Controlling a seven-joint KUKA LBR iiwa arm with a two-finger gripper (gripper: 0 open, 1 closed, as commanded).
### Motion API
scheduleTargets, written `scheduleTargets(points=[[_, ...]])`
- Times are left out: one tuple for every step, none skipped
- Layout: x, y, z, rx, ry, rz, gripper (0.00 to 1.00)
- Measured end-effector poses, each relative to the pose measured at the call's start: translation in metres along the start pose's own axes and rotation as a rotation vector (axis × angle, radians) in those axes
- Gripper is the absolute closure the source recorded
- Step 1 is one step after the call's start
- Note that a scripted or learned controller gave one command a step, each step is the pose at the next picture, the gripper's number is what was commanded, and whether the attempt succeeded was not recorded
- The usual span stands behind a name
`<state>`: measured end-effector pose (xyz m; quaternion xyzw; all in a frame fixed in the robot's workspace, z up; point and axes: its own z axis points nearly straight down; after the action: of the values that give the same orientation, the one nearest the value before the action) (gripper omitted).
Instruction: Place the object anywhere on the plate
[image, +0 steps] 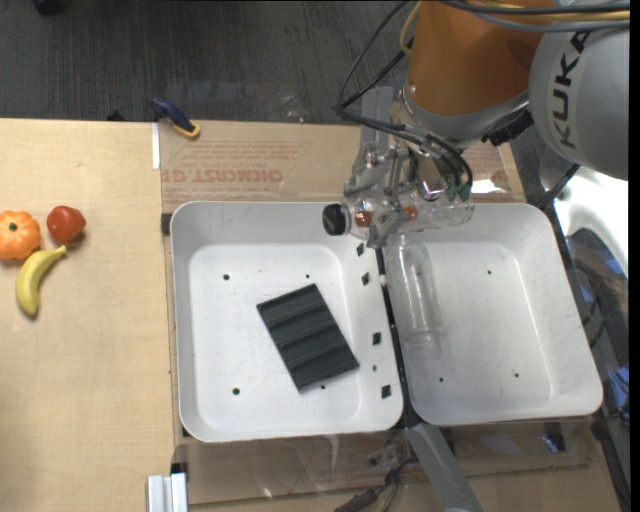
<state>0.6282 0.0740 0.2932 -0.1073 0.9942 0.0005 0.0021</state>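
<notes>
Fingers (385, 222) — state cannot be told, lost in wrist clutter above divider between bins. Clear bottle (417, 297) lies in right bin (520, 300). Dark ridged plate (307, 336) in left bin (210, 330) — bare; placing undone.

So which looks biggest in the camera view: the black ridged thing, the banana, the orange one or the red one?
Largest to smallest as they look:
1. Black ridged block, in the left bin
2. Banana
3. Orange fruit and red fruit: too alike to rank, and the orange one is cut off by the picture's edge.
</notes>
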Motion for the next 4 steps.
scheduleTargets(points=[[0.002, 0.034, 0.048, -0.001, 0.004, -0.173, 1.0], [-0.021, 0.006, 0.023, -0.001, -0.002, -0.407, 1.0], [0.004, -0.052, 0.021, -0.001, 0.002, -0.492, 1.0], [-0.019, -0.019, 0.075, -0.004, 0.003, -0.722, 1.0]])
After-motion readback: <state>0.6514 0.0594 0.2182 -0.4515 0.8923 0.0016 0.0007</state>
